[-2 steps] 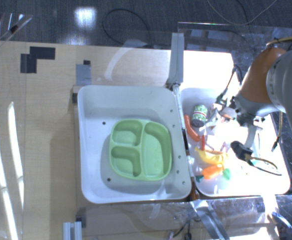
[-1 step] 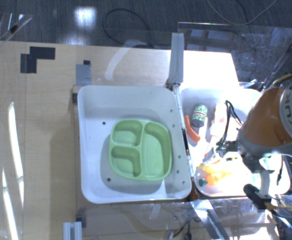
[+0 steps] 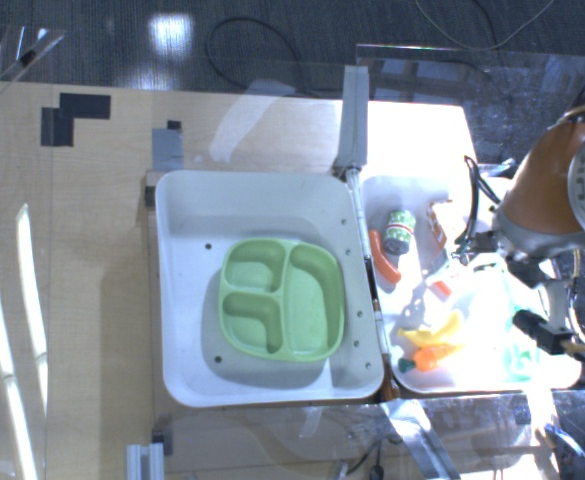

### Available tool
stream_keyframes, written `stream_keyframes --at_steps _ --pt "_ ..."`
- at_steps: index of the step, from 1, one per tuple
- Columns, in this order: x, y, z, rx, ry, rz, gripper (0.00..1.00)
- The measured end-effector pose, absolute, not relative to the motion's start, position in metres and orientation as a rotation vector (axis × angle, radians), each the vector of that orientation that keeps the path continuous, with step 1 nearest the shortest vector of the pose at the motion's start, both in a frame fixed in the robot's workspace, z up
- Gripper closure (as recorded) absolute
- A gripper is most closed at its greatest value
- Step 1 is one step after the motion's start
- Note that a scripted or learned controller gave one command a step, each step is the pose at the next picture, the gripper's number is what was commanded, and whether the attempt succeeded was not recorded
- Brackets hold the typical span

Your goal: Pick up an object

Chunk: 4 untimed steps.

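Note:
The right bin (image 3: 492, 378) holds several small items in strong glare. A green-labelled can (image 3: 399, 230) lies near its back left, with a red-orange stick-shaped toy (image 3: 383, 260) beside it along the left wall. A yellow banana-like piece (image 3: 442, 328) and a small orange piece (image 3: 427, 360) rest near the front left. A brown item (image 3: 438, 222) lies by the back wall and a teal object (image 3: 520, 360) at the front right. My gripper (image 3: 452, 264) hangs low over the middle of this bin, just right of the can.
The left bin (image 3: 177, 268) carries a light green divided plate (image 3: 280, 299). A raised divider (image 3: 364, 268) separates the two bins. The grey arm with its orange band (image 3: 542, 183) enters from the right, with black cables (image 3: 470, 203) around the wrist.

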State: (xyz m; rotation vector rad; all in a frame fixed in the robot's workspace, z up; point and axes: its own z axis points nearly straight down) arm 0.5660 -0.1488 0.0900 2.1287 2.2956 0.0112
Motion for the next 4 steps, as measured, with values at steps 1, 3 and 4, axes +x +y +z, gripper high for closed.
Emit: stream_keyframes --at_steps 1,3,4 --pt "0.647 -0.137 0.104 2.151 2.281 0.008 0.00" --pt "0.633 -0.148 0.102 2.153 2.268 0.016 1.00" --pt "0.641 -0.076 0.188 2.042 2.378 0.010 1.00"
